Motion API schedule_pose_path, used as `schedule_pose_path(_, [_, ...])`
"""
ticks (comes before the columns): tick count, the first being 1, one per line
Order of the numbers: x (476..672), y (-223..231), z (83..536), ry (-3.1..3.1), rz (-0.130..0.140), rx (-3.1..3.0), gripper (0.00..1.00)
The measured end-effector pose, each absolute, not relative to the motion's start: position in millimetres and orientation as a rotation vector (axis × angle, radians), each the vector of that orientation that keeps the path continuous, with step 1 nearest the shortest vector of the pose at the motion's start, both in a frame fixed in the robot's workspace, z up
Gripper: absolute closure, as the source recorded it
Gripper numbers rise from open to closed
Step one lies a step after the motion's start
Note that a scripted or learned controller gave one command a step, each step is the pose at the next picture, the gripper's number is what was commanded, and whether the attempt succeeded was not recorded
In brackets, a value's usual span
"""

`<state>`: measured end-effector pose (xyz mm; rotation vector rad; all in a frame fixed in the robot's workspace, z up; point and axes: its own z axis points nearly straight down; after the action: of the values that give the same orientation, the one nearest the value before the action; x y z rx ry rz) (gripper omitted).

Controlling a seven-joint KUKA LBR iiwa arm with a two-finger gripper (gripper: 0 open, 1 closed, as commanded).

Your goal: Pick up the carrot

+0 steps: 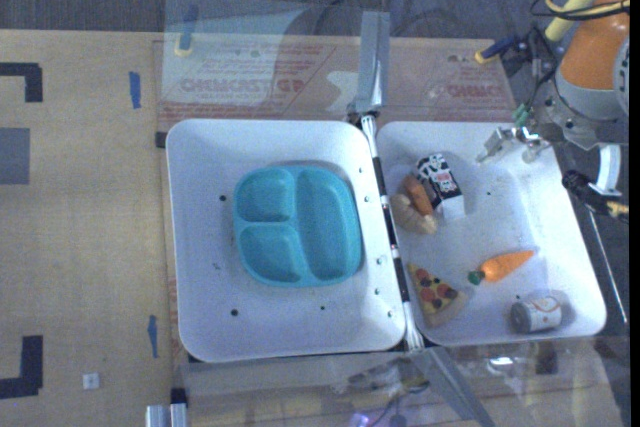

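The carrot (505, 265), orange with a green top pointing left, lies flat in the right bin (570, 215), towards its front. It touches nothing around it. My gripper (510, 143) hangs over the bin's back right corner, well behind the carrot. It is open, with nothing between its fingers. The grey arm with its orange band (590, 55) enters from the upper right.
In the right bin also lie a black-and-white carton (440, 183), a hot dog (417, 203), a pizza slice (436, 292) and a grey can (538, 313) just right of the carrot. The left bin (190, 165) holds a blue divided plate (298, 225). Cables (560, 0) trail beside the arm.
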<state>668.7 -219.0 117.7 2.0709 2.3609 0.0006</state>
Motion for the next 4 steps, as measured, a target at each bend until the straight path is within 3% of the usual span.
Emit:
schedule_pose_path(1, [607.0, -199.0, 124.7, 2.367, 0.002, 2.062, 0.0])
schedule_pose_path(2, [547.0, -220.3, 109.7, 2.237, 0.007, 2.213, 0.0])
schedule_pose_path(3, [483.5, -210.4, 88.7, 2.191, 0.015, 2.246, 0.0])
schedule_pose_path(4, [482.9, -216.3, 98.8, 2.176, 0.012, 2.248, 1.0])
